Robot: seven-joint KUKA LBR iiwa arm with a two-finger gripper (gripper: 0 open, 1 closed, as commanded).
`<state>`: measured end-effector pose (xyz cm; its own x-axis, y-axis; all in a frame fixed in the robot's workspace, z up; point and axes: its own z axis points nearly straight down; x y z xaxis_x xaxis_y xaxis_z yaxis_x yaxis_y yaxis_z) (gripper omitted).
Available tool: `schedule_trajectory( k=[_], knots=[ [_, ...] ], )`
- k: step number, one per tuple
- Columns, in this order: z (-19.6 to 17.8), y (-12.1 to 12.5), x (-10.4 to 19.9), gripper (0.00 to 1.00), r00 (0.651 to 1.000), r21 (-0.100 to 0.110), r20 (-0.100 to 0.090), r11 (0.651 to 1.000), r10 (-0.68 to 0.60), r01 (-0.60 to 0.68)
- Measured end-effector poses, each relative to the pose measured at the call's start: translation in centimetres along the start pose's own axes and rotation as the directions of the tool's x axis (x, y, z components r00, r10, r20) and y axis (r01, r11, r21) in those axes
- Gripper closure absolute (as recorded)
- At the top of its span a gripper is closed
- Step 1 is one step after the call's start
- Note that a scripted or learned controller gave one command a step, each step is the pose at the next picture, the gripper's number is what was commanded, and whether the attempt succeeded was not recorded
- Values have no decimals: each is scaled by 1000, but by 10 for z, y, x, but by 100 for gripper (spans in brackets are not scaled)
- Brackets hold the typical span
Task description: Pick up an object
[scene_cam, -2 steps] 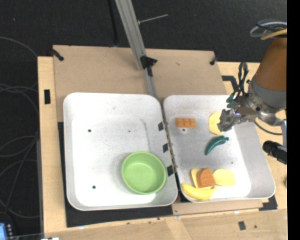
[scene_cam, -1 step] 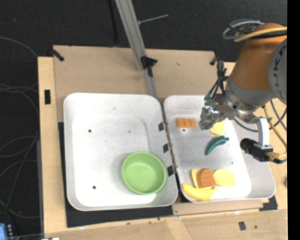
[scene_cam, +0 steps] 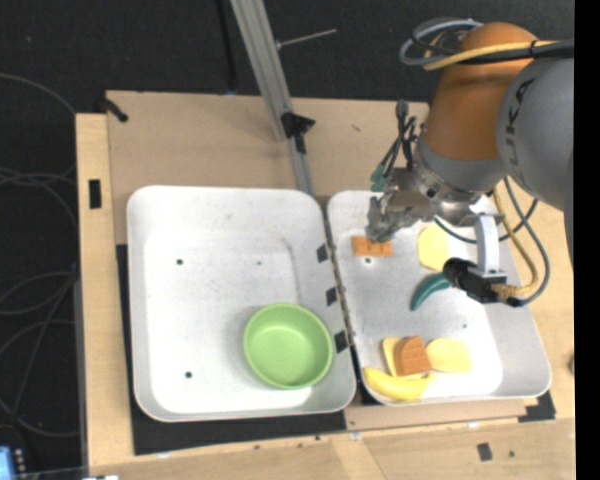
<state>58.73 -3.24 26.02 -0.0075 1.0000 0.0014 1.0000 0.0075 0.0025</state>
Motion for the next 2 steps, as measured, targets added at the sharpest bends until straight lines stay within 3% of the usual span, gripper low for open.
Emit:
schedule_trajectory(
  k=[1,2],
  knots=[
    [9,24,57,100,1000,1,1,1000,0,0],
    [12,39,96,100,1000,1,2,1000,2,-2]
  ],
)
